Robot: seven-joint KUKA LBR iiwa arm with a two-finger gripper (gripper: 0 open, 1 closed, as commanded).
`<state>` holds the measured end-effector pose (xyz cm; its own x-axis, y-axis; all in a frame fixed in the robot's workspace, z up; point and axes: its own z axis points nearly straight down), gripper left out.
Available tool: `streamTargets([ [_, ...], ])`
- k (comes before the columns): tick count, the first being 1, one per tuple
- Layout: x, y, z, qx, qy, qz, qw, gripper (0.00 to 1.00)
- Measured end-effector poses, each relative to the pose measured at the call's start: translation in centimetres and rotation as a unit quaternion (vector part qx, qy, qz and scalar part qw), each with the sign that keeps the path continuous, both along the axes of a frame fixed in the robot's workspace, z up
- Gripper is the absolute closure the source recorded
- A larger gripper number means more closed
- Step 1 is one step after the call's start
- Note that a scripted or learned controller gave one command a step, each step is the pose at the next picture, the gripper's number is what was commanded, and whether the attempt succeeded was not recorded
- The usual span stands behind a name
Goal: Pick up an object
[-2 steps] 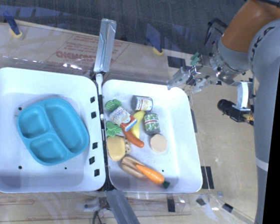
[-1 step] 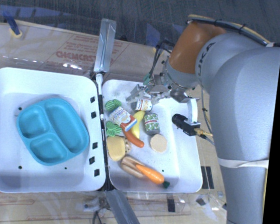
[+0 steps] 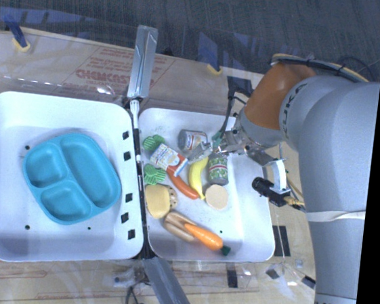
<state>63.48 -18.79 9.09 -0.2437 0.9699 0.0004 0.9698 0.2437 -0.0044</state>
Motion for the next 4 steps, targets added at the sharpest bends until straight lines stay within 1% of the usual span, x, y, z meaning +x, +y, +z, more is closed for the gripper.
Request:
streamTargets([
  [1,0.1,0.1,0.1,0.0003,-0.001,0.001,1.0000,0.00],
  [2,0.2,0.1,1.2,0.0001,-0.002,0.003,1.0000,1.00],
  [3,0.2,0.2,1.2,0.0000,-0.001,0.003,1.0000,0.00],
  [4,2.3,-1.6,2.0,-0.0001,-0.002,0.018,0.9998,0.00],
])
